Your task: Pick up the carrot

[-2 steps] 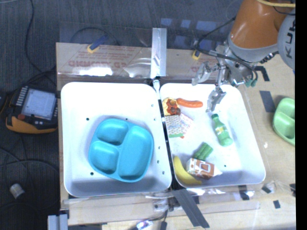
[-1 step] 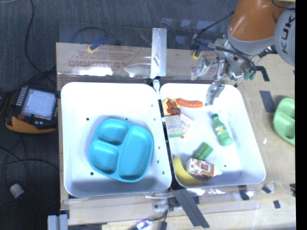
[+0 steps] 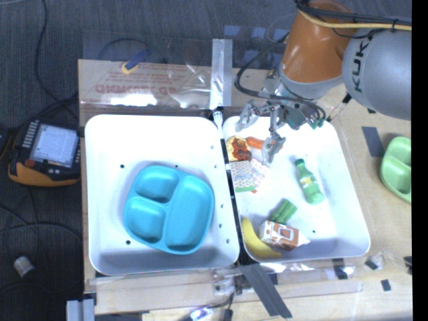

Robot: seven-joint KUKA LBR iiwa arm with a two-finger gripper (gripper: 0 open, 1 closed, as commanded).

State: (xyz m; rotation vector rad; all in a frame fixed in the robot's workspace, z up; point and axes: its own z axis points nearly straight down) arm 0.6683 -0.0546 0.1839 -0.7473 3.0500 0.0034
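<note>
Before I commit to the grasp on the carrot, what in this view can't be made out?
- Carrot: partly covered by the gripper and a packet; its full length is hidden.
- Gripper: too small and cluttered to tell open from shut, or whether it touches the carrot.
- Banana: mostly under a small box.

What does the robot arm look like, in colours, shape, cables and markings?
The arm has a rounded grey body with dark KUKA lettering and a glossy orange band above the wrist. Thin dark and yellowish cables run across the band. Below it sits a metallic gripper with slim silver fingers.
</note>
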